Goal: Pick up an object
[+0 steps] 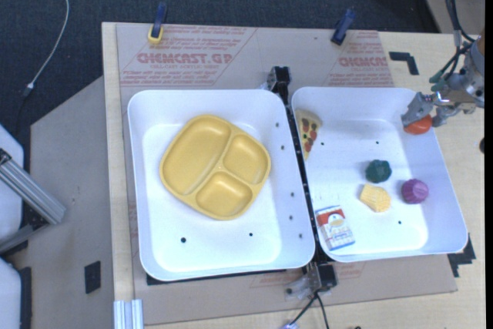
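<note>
We are looking down on a pale cardboard-topped bench [231, 50] that is carrying two shallow white plastic bins side by side. The left white bin [154, 243] is filling the centre-left of the frame and is holding a round yellow plastic plate with three compartments [216, 166]. The right white bin [347, 135], in the centre-right of the frame, is holding the smaller pieces: a flat printed card with a pizza-slice picture [308, 132] lying against its upper-left wall, a small red-and-white carton [335, 227] resting near its lower-left corner, a yellow sponge-like block [376, 198], a dark green rounded lump [377, 170] just above that block, and a small purple cupcake-shaped toy [414, 190] to their right.

At the right edge of the frame the grey metal gripper [431, 110] is hanging over the bin's upper-right rim. A small orange-red rounded toy [418, 125] is sitting directly under its tips, touching or nearly touching them. We cannot tell how wide the gripper is standing, nor whether it is actually clamping the toy.

We are judging this toy to be the target. To do this well, we are wanting the tips centred on the toy, clear of the bin wall beside it, closing fully before any lift, and rising straight so nothing catches on the rim.
</note>
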Robot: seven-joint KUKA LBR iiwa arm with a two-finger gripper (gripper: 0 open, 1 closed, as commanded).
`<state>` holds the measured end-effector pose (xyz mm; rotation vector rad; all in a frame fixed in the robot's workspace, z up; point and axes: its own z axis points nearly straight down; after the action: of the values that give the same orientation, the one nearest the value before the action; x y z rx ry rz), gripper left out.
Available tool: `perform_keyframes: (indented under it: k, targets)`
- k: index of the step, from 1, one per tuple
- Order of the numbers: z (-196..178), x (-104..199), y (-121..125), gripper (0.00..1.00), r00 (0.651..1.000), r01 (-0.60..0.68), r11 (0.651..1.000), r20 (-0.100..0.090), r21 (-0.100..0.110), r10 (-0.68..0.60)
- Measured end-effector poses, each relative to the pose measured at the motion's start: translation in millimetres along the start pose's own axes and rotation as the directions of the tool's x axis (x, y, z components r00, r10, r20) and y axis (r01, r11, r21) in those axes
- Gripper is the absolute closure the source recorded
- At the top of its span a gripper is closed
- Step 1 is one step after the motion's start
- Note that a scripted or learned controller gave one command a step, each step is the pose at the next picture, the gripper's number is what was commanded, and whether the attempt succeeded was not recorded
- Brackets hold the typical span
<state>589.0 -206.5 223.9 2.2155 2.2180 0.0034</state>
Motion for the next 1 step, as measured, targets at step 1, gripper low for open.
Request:
perform_keyframes:
  k: [1]
  targets:
    - [-3.8, 59.3, -17.6, 1.00, 1.000, 0.002, 1.000, -0.005, 0.009, -0.002]
